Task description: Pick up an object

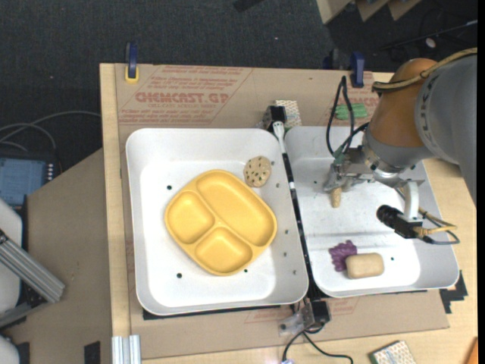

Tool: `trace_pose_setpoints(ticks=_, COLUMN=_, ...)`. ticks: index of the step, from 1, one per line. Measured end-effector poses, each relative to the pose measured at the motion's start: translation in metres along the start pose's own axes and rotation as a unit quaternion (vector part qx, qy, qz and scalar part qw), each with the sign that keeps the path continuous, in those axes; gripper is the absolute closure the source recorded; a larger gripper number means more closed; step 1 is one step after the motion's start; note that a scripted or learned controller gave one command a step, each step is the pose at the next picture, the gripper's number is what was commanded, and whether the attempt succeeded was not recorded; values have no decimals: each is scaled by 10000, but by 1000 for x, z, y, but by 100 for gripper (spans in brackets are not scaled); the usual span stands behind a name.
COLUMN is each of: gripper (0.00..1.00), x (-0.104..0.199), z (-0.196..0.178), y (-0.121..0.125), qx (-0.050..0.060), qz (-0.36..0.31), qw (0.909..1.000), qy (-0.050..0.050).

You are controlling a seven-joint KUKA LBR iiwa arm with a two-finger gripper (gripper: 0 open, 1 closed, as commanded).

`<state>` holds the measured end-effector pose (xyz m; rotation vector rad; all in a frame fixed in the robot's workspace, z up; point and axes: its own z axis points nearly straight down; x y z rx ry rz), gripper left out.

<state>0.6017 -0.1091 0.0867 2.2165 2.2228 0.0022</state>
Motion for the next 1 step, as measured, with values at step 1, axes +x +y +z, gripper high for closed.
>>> trace_pose_setpoints(ticks=1, gripper=100, x=69, z=-105, y=-24, qx=-33, qz=-22, qw=10000, qy=13)
